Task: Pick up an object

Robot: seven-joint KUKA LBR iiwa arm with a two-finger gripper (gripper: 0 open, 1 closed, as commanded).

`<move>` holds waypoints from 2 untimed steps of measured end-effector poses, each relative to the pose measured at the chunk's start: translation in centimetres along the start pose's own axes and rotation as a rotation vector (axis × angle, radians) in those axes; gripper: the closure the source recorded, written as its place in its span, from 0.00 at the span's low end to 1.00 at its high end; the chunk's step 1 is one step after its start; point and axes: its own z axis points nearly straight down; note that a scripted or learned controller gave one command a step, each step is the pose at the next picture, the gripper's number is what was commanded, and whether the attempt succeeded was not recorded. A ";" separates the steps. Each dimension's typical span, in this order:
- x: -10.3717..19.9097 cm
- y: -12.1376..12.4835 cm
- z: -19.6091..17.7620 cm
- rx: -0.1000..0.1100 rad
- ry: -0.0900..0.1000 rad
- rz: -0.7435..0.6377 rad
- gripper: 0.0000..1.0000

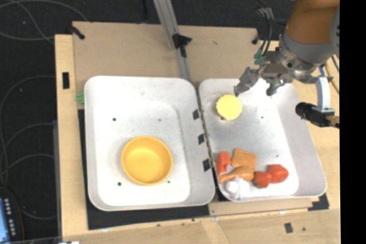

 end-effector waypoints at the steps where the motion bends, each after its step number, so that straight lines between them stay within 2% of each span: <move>1: 0.0 0.0 0.0 0.000 0.000 0.001 0.00; 2: 0.3 -0.2 5.9 0.002 -0.002 0.006 0.00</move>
